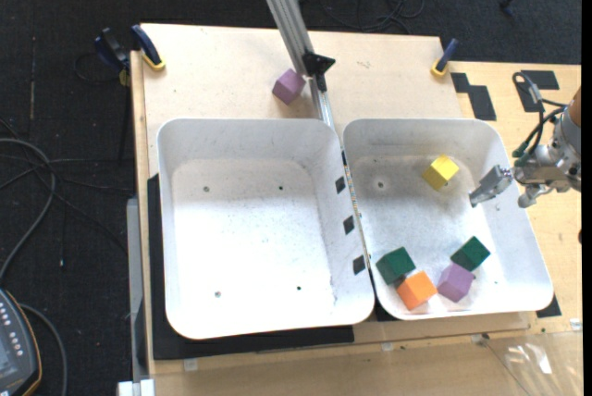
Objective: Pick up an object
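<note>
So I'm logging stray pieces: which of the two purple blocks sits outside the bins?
The purple block on the bare bench behind the left bin. The other purple block lies inside the right bin, beside an orange one.

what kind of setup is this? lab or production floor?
Most likely a robotics lab test bench, not production. A plywood bench is held by clamps, loose cables trail over dark carpet, and two white bins hold toy-like colored blocks such as the yellow block.

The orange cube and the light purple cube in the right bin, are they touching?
Apart. The camera view shows white bin floor between the orange cube and the light purple cube.
</note>
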Available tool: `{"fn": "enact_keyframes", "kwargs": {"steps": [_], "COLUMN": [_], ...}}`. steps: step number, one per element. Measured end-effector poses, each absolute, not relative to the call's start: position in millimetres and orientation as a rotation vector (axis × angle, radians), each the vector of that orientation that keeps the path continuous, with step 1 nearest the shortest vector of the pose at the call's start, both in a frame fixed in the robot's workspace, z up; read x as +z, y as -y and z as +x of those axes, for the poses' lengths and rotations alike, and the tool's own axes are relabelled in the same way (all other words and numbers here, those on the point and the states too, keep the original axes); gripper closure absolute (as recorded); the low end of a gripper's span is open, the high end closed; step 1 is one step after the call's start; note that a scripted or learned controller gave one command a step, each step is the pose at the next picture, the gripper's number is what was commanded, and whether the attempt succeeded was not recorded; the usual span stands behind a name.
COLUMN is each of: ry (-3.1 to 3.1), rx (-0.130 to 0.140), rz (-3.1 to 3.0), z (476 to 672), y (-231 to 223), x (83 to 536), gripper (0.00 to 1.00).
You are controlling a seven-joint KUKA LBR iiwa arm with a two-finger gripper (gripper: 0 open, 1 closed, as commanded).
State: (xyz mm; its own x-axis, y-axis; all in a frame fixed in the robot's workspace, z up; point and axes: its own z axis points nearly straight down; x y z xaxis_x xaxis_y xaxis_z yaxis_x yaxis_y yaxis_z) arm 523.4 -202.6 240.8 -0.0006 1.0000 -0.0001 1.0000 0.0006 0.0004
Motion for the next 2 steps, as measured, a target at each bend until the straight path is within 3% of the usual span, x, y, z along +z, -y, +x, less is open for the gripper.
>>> {"fn": "enact_keyframes", "kwargs": {"steps": [1, 2], "ry": [-2.229, -2.228], "rx": [-0.005, -0.001], "rz": [2.22, 2.215], "z": [569.2, 620.3], "y": [196, 175], "x": [147, 92], "gripper": [0.0, 0.0]}}
